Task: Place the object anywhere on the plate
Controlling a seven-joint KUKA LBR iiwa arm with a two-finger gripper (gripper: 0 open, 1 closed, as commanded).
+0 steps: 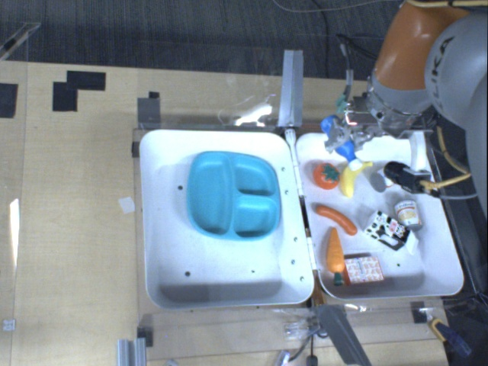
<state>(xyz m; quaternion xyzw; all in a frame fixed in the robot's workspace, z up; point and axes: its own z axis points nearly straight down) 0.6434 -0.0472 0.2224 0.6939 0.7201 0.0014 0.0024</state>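
Gripper (345, 137) at right bin (446, 269) far edge above banana (351, 179), tomato (326, 174); finger state unclear. Risk: crowded toys, wrong grasp, blue plate (232, 194) missed.

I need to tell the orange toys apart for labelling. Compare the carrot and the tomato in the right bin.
The carrot is a long cone, while the tomato is small and round. The carrot lies near the bin's front wall beside a patterned box; the tomato sits toward the back, next to the banana. The tomato has a green top; the carrot's dark tip points frontward. Both are orange-red toy foods lying in the right bin.
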